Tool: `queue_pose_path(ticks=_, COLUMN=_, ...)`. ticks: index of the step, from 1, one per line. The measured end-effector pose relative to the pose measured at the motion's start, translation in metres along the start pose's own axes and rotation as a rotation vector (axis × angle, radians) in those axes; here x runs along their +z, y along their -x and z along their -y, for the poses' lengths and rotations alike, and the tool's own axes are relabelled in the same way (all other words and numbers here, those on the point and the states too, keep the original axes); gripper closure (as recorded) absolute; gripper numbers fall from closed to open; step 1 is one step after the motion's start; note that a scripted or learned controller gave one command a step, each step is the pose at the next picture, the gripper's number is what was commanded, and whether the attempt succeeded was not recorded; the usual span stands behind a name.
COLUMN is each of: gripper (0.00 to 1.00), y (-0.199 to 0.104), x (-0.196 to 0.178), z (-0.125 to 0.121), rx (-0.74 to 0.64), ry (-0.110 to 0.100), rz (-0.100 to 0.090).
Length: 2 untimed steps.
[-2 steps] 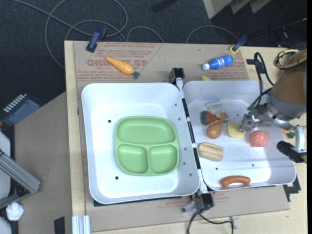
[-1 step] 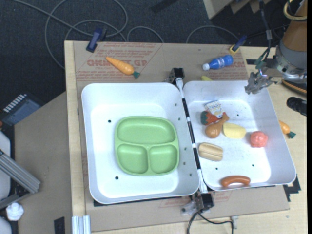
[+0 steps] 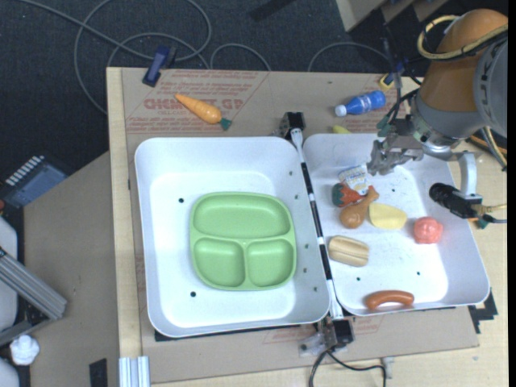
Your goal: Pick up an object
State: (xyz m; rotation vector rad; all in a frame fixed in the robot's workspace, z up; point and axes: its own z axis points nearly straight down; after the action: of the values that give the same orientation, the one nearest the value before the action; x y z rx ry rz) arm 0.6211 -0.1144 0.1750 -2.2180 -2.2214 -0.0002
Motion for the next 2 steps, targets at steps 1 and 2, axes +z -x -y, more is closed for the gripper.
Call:
queue_pose_path(ticks=1, gripper=0.0, y=0.081, x=-0.006, z=-0.031, rx=0.003, ry=0.004, rz=0.005)
queue_pose_path(ticks=2, gripper=0.0, y=-0.017, x=0.012, z=0.017, rx=-0.001, ry=0.0, rz=0.0)
